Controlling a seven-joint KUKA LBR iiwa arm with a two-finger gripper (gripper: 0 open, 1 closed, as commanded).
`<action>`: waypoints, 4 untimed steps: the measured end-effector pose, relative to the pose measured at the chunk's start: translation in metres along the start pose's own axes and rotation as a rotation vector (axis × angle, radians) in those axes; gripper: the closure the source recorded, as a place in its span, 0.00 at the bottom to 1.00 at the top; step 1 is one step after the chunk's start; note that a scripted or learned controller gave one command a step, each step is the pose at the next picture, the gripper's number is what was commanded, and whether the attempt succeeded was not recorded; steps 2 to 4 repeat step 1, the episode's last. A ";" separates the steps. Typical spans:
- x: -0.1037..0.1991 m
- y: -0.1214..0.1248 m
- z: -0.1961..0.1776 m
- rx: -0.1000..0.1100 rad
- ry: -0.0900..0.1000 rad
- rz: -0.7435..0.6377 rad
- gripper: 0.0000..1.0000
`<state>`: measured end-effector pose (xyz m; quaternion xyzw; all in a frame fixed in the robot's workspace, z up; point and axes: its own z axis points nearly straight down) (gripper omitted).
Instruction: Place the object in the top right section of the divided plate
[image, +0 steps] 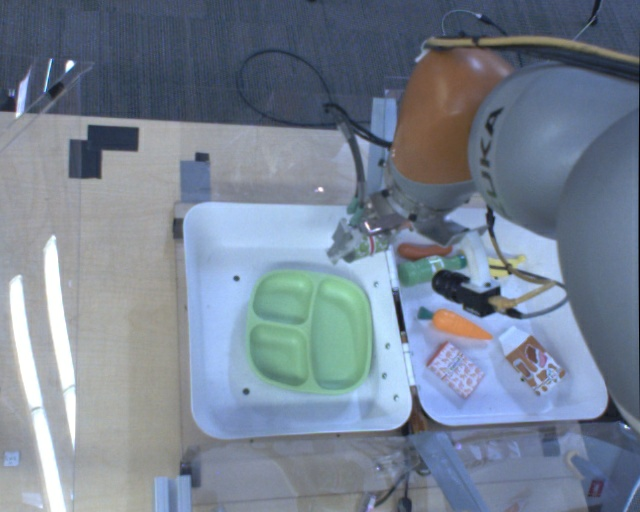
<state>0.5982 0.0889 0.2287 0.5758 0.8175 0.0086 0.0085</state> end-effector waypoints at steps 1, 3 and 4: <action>0.012 -0.051 0.043 0.019 0.006 -0.220 1.00; 0.012 -0.051 0.043 0.019 0.006 -0.220 1.00; 0.012 -0.051 0.043 0.019 0.006 -0.220 1.00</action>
